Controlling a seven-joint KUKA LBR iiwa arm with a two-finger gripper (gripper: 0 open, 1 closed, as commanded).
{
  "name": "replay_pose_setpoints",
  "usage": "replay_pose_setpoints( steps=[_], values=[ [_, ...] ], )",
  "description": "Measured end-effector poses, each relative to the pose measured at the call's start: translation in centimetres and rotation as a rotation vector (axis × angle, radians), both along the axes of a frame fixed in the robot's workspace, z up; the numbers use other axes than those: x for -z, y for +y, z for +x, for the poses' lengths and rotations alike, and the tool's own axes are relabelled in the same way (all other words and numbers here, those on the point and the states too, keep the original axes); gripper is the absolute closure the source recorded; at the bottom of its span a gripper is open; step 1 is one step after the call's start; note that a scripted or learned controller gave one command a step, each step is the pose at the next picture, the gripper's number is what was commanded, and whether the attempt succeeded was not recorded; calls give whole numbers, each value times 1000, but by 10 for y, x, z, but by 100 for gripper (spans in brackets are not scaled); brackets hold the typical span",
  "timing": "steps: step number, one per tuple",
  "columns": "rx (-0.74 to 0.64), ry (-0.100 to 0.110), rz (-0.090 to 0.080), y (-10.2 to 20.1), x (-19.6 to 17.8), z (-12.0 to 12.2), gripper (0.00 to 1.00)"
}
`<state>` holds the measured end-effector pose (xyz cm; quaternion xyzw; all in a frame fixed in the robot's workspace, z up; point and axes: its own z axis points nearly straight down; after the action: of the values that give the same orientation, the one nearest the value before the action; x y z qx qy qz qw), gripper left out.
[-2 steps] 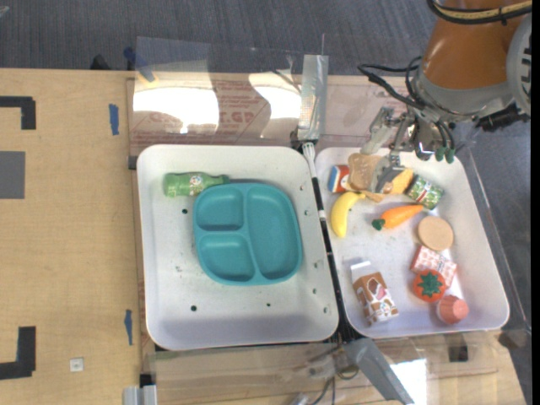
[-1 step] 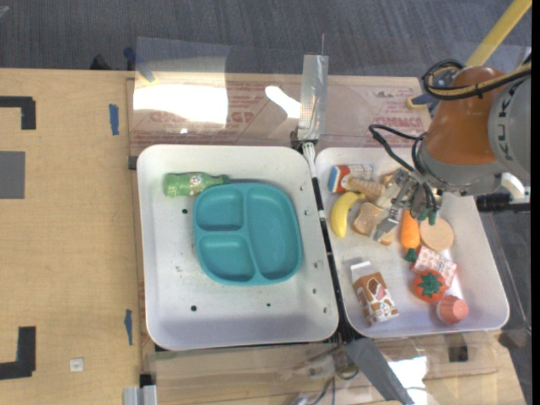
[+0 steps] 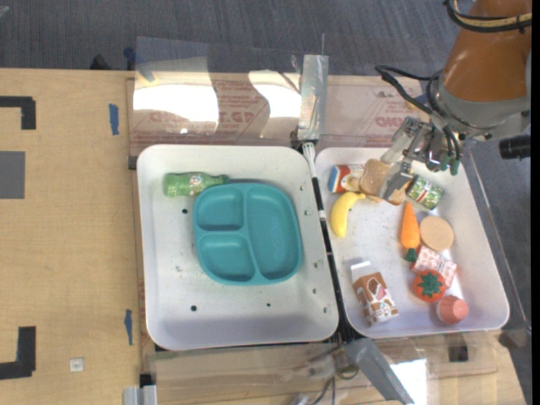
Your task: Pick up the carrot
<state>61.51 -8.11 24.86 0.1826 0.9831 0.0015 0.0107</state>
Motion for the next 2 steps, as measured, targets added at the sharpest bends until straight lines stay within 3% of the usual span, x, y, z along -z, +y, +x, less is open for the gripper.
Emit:
replay_pose_setpoints(
  steps=[1,2],
  values=[
    [-244,23,-3,-138,72,-68,100],
    [-324,2,-13,-143,-117,-67,100]
  ],
)
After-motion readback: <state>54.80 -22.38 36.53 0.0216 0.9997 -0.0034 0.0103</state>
